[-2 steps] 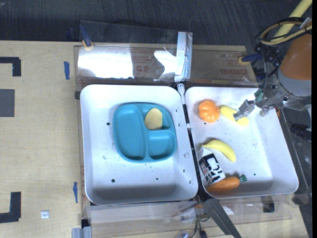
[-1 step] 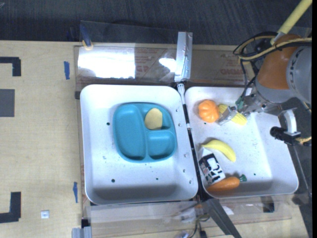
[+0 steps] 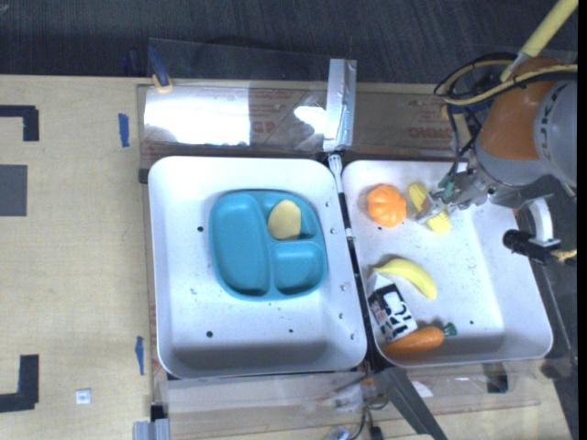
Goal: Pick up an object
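Near edge, R bin (image 3: 523, 328): smooth orange carrot (image 3: 413, 339) touching a black carton (image 3: 393, 310) w/ white lettering, illegible. Beyond: curved yellow banana (image 3: 410, 275). Farther: round orange fruit (image 3: 387, 204) beside a small yellow object (image 3: 429, 207). Gripper (image 3: 449, 200) is at that object; fingers' state: cannot tell. L bin (image 3: 174, 273): blue compartment tray (image 3: 243, 246) holding a yellow lemon-like piece (image 3: 285, 219).

One marking noted: a black carton (image 3: 393, 312) in the right bin (image 3: 514, 333) carries large white characters on its upper face. They are too small and skewed to read. No other text legible.
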You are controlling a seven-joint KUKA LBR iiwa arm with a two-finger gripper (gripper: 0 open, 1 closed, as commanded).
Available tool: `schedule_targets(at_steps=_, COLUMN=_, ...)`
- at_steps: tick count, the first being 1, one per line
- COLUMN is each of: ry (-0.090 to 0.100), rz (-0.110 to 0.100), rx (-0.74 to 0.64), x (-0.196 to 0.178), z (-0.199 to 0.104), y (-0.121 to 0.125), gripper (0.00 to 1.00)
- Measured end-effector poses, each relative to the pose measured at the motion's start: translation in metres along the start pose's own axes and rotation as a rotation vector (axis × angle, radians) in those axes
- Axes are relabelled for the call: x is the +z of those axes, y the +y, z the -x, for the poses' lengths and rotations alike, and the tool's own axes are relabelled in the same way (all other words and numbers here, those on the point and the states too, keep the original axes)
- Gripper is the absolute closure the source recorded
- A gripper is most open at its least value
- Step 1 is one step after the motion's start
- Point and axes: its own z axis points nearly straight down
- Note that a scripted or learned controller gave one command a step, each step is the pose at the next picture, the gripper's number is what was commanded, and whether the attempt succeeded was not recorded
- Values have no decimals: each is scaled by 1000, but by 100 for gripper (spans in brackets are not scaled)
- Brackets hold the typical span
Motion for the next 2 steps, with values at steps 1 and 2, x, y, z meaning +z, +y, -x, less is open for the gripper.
schedule_targets(at_steps=1, ry=5, rz=-8, rx=-57, x=-11, z=-15, y=-6, gripper=100)
schedule_targets(at_steps=2, ry=5, rz=-9, rx=-57, x=-11, z=-15, y=-6, gripper=0)
